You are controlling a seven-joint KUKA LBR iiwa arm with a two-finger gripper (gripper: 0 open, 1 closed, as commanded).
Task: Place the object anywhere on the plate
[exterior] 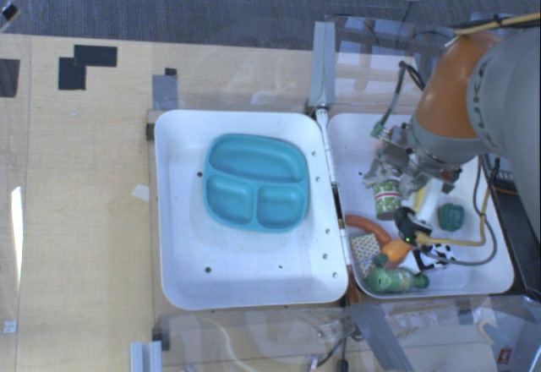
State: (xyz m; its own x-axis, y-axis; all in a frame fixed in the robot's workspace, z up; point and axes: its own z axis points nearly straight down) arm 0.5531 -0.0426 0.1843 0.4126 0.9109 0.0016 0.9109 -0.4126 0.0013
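From above, the gripper (396, 184) sits low over a small can (387, 197) in the right bin (499, 273); I can't tell its state. The plate (256, 182) lies in the left bin (182, 277). Crowded toys could jostle the can loose. Its label is unreadable.

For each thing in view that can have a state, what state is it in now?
Plate: blue, flat in the left bin, nothing on it.
Small can: upright in the right bin, just below the claw.
Green bottle: lying on its side at the near edge.
Arm: reaching over the right bin.
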